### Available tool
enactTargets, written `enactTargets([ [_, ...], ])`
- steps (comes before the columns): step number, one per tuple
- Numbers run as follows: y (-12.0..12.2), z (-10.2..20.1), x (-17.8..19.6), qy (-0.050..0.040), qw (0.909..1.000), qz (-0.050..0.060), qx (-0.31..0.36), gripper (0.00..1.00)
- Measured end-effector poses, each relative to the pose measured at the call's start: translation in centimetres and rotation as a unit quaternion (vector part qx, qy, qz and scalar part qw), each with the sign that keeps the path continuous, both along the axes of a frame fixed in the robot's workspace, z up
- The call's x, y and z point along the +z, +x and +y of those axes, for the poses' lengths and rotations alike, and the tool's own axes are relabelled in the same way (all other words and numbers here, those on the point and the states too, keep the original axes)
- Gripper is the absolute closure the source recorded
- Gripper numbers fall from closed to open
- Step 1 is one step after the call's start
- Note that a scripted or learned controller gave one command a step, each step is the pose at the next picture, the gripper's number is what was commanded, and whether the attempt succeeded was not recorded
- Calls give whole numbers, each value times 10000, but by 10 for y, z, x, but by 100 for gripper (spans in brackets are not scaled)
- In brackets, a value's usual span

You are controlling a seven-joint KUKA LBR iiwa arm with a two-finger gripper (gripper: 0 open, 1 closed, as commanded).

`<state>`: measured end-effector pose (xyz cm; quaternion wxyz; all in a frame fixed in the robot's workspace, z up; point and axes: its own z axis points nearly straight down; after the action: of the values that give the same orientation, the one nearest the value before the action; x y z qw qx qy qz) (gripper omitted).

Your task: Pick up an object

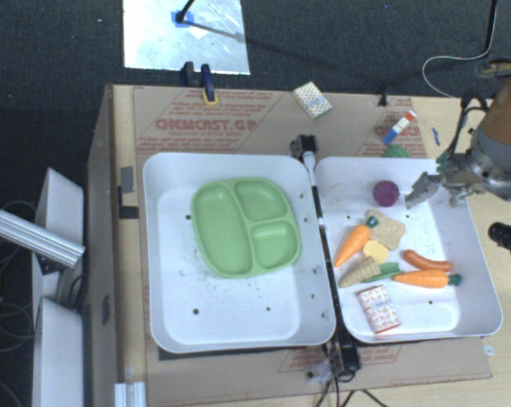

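The pincer (418, 191) is hanging just beside the purple ball (386, 193), toward the arm; I cannot tell its state.

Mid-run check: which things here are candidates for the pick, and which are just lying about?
For the pick, in the right bin: purple ball, two carrots, sausage, cracker, cone, red patterned box; gripper beside the ball.

Lying about: green divided plate, blue clamp, small patterned block.

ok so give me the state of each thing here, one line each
end effector: above the right bin, beside the purple ball, holding nothing seen
green tray: flat in the left bin, nothing in its compartments
purple ball: loose in the right bin
two carrots: lying flat
patterned box: lying flat
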<state>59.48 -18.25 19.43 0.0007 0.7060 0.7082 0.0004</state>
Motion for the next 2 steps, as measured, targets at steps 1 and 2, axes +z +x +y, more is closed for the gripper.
enactTargets([
  [1,74,1,-111,4,10000,11,10,0],
  [2,75,0,-98,-15,10000,-19,28,100],
])
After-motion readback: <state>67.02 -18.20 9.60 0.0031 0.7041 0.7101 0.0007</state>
